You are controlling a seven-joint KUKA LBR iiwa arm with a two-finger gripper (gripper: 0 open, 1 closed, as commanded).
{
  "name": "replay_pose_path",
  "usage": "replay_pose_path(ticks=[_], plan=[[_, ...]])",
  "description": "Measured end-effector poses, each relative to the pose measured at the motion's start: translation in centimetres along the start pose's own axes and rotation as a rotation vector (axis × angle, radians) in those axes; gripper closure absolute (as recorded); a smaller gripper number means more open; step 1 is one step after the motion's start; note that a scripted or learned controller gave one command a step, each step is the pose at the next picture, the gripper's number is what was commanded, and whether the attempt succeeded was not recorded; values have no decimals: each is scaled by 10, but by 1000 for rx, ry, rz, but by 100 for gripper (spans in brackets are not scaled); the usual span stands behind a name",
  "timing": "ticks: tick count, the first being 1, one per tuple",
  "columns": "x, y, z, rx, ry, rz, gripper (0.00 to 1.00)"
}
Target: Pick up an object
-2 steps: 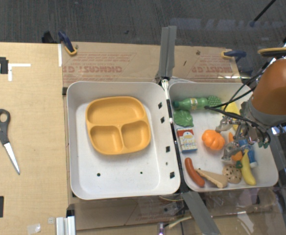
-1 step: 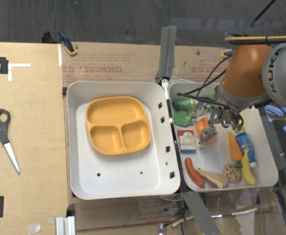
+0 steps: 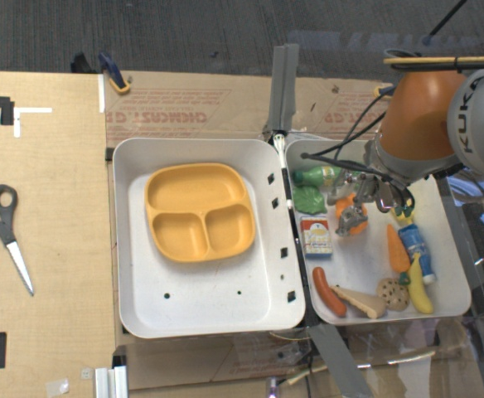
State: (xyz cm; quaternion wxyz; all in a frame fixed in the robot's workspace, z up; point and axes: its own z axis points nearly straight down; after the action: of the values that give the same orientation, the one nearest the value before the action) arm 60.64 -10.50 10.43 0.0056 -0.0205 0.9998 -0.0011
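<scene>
Orange toy (image 3: 355,222) lay in the right bin (image 3: 451,222), just under my gripper (image 3: 351,212). Jaws: I could not tell their state. Carrot (image 3: 397,249), sausage (image 3: 328,292), banana (image 3: 422,293) sat nearby. Nothing looked lifted; the pick seemed still to do.

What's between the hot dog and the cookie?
In the camera view, a tan wedge, maybe cheese or bread, lies between the hot dog and the cookie in the right bin.
</scene>
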Motion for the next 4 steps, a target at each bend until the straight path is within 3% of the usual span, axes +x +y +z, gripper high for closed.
replay_pose_path(ticks=[1,2,3,4], plan=[[-42,44,-89,-3,5,-15,100],[-59,97,-139,-2,7,149,100],[11,125,-144,1,11,417,100],[78,194,-88,1,14,395,100]])
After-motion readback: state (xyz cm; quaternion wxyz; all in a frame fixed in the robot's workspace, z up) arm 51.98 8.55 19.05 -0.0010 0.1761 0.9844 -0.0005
